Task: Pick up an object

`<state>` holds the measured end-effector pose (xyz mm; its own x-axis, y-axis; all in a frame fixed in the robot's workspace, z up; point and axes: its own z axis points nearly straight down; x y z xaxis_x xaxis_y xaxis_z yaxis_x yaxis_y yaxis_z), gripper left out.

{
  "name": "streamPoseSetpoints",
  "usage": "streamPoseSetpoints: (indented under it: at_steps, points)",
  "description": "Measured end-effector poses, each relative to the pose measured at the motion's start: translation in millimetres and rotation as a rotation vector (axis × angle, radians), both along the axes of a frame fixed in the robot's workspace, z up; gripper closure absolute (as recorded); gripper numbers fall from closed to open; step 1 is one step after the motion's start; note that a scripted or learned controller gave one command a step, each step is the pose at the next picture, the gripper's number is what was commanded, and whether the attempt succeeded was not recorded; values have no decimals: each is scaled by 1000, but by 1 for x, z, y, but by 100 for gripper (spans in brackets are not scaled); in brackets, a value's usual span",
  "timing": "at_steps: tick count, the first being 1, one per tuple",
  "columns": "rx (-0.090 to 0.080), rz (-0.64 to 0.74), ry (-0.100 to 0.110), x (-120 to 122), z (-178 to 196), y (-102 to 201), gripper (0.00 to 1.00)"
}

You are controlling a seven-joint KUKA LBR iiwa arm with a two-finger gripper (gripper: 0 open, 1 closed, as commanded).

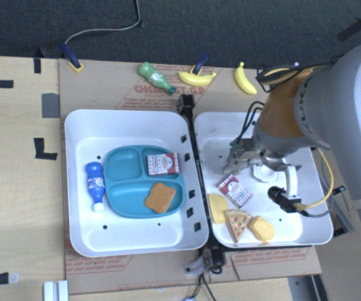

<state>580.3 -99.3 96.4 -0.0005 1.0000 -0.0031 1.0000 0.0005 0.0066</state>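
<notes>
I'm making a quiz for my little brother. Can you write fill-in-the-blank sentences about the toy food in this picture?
1. The blue divided plastic tray lies in the ____ white bin.
2. The slice of brown toast rests on the ____.
3. The small blue plastic bottle lies to the ____ of the tray in this view.
4. Two ____ bananas lie on the cardboard behind the bins.

Missing words: left; tray; left; yellow
</notes>
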Motion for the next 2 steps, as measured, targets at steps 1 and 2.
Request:
streamPoseSetpoints:
  at_steps: [1,2]
  points:
    - [0,0,0,0,0,0,0]
    - [1,1,-1,-27,-10,-2,0]
